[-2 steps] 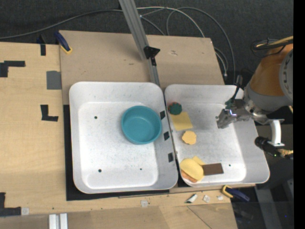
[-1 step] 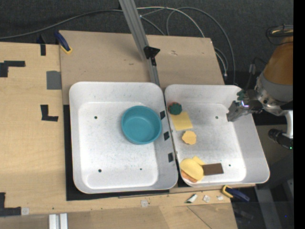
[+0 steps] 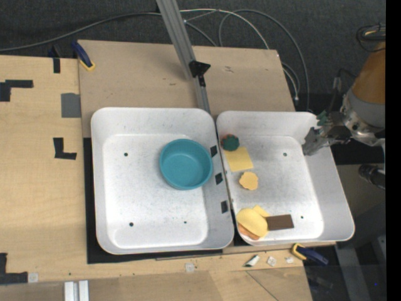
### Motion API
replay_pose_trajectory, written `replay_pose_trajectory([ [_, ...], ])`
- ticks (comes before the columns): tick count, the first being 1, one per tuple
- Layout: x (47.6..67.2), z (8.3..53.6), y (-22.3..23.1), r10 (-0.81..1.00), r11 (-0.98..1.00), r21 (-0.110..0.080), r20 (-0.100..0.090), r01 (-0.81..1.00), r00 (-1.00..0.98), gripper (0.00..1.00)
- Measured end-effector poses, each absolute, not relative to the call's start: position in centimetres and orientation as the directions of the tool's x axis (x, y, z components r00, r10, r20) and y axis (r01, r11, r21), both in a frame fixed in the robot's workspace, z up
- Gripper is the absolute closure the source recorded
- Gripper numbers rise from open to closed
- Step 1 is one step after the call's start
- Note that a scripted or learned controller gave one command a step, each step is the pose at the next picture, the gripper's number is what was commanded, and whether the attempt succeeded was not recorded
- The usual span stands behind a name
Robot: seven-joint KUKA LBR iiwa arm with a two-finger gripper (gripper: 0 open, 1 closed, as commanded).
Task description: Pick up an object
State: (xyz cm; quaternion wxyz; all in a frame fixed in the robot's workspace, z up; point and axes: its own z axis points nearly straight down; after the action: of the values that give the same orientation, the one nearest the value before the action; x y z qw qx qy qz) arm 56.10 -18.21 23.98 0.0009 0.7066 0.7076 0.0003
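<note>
Basically two white bins side by side on the counter [image 3: 44, 187]. Left bin [image 3: 113, 231] holds one teal bowl [image 3: 185, 163], upright, near its right wall. Right bin [image 3: 319, 224] holds a dark teal round piece [image 3: 231, 143] at the top left, a yellow square slice [image 3: 239, 159] just below it, a small yellow round piece [image 3: 249, 181], then a yellow bun-like item [image 3: 252, 222] touching a brown bar [image 3: 279, 222] at the bottom. Gripper [image 3: 311, 144] sits over the right bin's upper right rim, holding nothing visible; can't tell how open it is.

grey pole [image 3: 178, 36] and cables [image 3: 250, 24] cross the wooden bench [image 3: 37, 187].
</note>
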Motion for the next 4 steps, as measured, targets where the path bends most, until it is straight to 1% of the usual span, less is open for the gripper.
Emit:
replay_pose_trajectory([
  [1, 56.6, 23.2, -13.7, 1.0, 0.005, -0.001, 0.001, 1.0, -0.005, 1.0],
  [3, 56.7, 23.1, -3.8, 1.0, 0.007, -0.002, 0.002, 1.0, -0.007, 1.0],
  [4, 58.5, 23.6, 1.1, 1.0, 0.007, 0.0, 0.001, 1.0, -0.007, 1.0],
])
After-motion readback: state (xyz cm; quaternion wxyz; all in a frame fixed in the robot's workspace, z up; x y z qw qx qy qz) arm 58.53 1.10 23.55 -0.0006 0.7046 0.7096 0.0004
